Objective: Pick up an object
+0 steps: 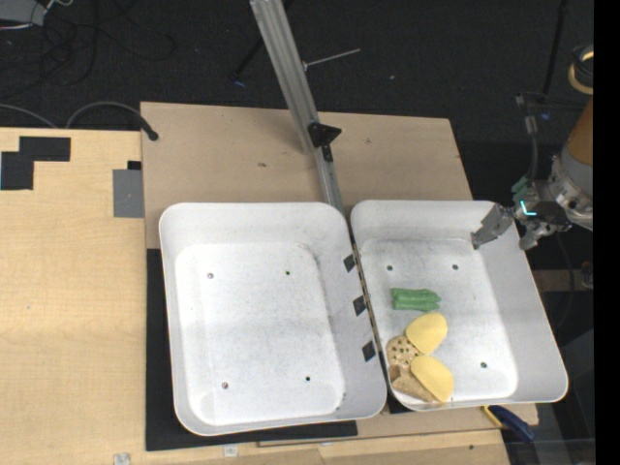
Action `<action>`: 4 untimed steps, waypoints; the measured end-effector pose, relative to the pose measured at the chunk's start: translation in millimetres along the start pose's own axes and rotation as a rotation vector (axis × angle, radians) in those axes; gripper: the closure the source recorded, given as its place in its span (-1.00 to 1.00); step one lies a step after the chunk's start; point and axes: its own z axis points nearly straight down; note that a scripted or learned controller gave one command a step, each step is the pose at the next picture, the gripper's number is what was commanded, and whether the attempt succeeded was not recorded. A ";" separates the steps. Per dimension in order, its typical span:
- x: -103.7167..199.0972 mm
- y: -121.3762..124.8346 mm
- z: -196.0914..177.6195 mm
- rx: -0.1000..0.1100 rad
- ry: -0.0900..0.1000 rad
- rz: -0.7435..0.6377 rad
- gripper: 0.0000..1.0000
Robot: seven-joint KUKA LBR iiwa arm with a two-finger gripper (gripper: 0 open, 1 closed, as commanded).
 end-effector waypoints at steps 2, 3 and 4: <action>-0.8 -7.7 44.9 0.001 0.000 0.001 -1.00; 5.9 -16.4 103.0 0.002 0.001 0.001 -1.00; 6.1 -15.4 150.3 -0.007 -0.002 0.002 -1.00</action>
